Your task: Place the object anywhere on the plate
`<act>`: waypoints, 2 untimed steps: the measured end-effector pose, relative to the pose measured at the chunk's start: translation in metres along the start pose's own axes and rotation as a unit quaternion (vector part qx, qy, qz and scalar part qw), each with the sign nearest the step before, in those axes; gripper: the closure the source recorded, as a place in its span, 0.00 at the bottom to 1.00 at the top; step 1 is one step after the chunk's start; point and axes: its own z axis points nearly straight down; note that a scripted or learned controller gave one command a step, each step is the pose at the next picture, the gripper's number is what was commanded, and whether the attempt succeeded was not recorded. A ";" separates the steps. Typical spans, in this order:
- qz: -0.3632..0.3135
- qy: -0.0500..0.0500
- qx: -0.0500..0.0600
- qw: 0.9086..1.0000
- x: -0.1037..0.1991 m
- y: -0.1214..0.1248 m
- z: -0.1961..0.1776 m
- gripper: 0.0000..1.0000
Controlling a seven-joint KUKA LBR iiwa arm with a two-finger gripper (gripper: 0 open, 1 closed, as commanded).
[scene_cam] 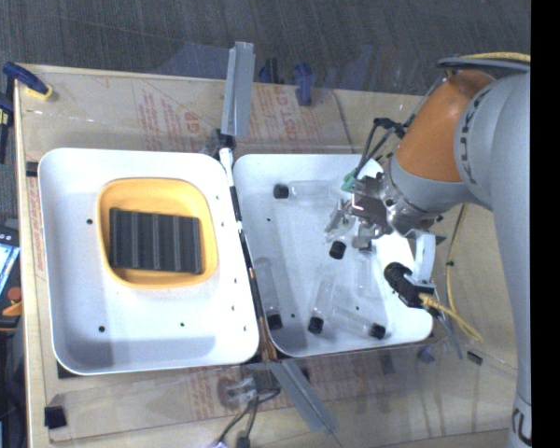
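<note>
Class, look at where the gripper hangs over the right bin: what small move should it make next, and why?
Probably a short descent. The gripper hovers over the right bin, beside a small black object, while the yellow plate sits in the left bin; nothing visibly held, so something must be picked first.

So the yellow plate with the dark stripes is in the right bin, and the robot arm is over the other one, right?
Not quite. The camera view shows the yellow plate in the left bin, and the gripper over the right bin.
</note>
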 end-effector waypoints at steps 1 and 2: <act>-0.089 0.000 -0.001 0.996 0.064 0.020 -0.047 1.00; -0.195 0.000 0.002 0.981 0.118 0.033 0.013 1.00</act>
